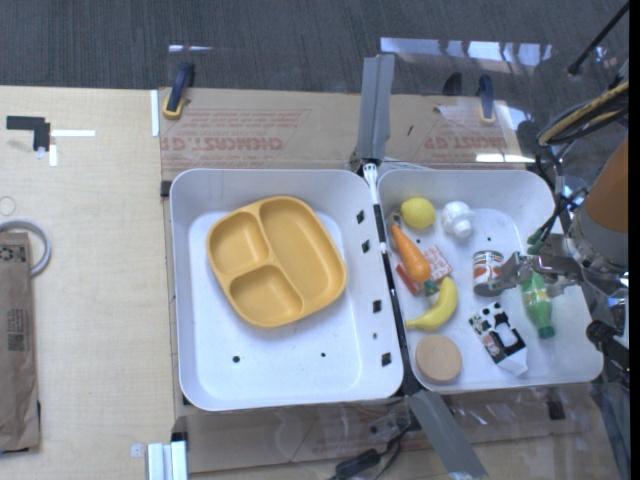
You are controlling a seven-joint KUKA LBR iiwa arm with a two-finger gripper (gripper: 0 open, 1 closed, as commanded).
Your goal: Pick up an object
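- A round tan disc [438,359], resembling a biscuit or wooden puck, lies at the near edge of the right bin [470,380], close to the central divider.
- A black-and-white printed packet [500,338] lies just right of the disc, near the same front wall.
- A banana [438,308] lies behind the disc, curved, with its upper end beside a carrot.
- The carrot [409,253] lies along the divider side of the right bin, resting on a red-and-white packet [432,264].
- A lemon [418,213] sits at the rear of the right bin, with a small white object [457,218] just beside it to the right.
- A small can with a red-and-white label [488,268] stands near the middle of the right bin.
- A green bottle [539,303] lies toward the right side of the right bin, directly below the gripper.
- The gripper [522,273] is positioned over the right bin, between the can and the green bottle. Its opening cannot be determined at this angle, and no object is visibly clamped in it.
- The arm [605,218] enters from the right edge, with the orange band visible above the wrist.
- The left bin [200,368] contains a yellow three-compartment plate [276,260], lying flat near its centre.
- Both bins rest on the bench [90,268]; a brown paper bag [18,338] lies at the far left.
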